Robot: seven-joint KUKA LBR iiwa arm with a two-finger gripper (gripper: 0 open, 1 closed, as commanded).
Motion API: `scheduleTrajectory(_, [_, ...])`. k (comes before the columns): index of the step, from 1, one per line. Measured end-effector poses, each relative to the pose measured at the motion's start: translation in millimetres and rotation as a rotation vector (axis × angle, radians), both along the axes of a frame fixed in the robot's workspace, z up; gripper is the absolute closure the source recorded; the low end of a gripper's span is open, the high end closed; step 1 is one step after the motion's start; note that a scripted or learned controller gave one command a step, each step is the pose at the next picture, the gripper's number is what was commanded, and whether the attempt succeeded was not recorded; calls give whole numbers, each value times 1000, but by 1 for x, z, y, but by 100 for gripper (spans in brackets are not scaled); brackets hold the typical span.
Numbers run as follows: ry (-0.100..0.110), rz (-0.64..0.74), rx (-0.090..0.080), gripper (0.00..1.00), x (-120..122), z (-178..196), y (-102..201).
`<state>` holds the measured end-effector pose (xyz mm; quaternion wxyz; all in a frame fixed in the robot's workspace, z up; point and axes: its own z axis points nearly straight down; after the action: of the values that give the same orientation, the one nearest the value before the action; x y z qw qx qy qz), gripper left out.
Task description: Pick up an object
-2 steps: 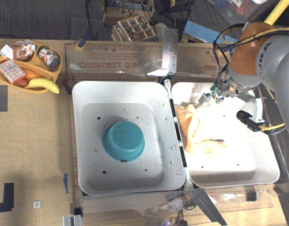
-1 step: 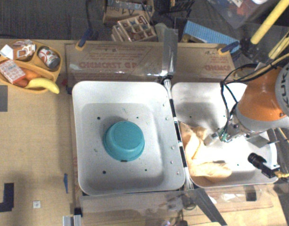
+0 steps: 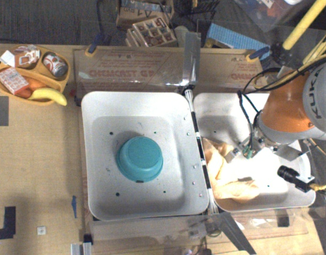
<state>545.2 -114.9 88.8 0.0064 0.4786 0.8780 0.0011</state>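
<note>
The wooden bench [image 3: 40, 158] fills the frame's lower left and carries two shallow white bins side by side: the left bin [image 3: 99, 110] at centre, the right bin [image 3: 216, 108] at right. At upper left a yellow tray [image 3: 3, 81] of toy food rests on the bench, a banana [image 3: 48, 95] on its edge.

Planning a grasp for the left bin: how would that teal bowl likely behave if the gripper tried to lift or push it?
The teal bowl looks rigid and probably light, like plastic. It seems to sit upside down on its rim in the left bin, so it should slide rather than roll. Its smooth rounded sides may slip from the fingers.
</note>
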Motion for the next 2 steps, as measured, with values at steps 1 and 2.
scheduleTrajectory(1, [3,-157,3,0,32,0,11])
scheduleTrajectory(2, [3,-157,3,0,32,0,11])
